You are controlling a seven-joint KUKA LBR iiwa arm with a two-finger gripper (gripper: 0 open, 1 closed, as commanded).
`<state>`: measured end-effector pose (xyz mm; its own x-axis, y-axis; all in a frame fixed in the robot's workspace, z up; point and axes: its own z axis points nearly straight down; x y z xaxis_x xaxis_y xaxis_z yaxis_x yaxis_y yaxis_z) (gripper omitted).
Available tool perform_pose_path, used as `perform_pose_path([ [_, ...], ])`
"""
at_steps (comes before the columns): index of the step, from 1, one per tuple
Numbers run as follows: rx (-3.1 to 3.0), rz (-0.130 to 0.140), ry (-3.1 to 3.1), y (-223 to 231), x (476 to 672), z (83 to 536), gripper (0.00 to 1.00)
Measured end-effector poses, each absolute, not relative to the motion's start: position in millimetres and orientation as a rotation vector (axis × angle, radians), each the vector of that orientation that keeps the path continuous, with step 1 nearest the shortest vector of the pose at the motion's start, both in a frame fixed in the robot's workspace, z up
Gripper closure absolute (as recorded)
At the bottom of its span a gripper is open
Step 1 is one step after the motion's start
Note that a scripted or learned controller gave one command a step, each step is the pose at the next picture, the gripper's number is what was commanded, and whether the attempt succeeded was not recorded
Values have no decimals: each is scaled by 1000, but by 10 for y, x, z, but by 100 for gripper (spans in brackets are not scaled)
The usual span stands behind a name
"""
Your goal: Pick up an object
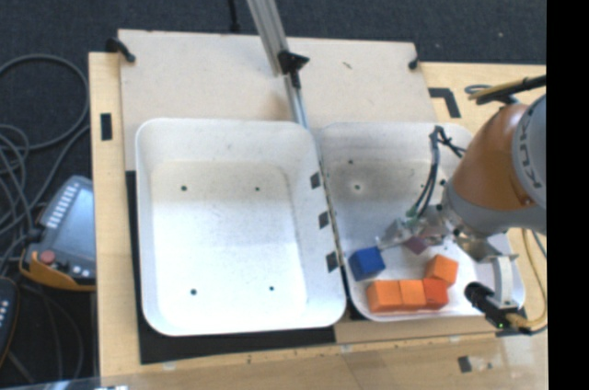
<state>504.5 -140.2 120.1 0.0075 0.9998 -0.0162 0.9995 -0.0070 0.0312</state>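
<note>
1. I see two white bins side by side on the counter (110, 195). The left bin (152, 195) sits next to the right bin (359, 149).
2. The grey and orange arm (497, 172) comes in from the right. It hangs over the right bin.
3. The claw (414, 236) is low, near the middle of the right bin. I cannot tell how it is set, because the arm and its wires hide too much.
4. Right at the claw there is a small dark purple thing (419, 243). It is too small and blurry for me to say what it is, or if the claw has it.
5. The blue block (366, 263) lies just beside the claw, down and to the left of it.
6. A long orange block (398, 294) lies along the front wall of the right bin, its long side going left to right. A smaller orange block (443, 269) sits just above its right end.
7. I think the blue block is the closest easy pick. The claw would need a short move toward the front left.
</note>
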Motion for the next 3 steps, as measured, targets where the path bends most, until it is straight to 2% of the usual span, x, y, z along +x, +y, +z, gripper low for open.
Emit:
perform_pose_path([
  [3, 2201, 15, 2194, -1400, 5045, 1197, 0],
])
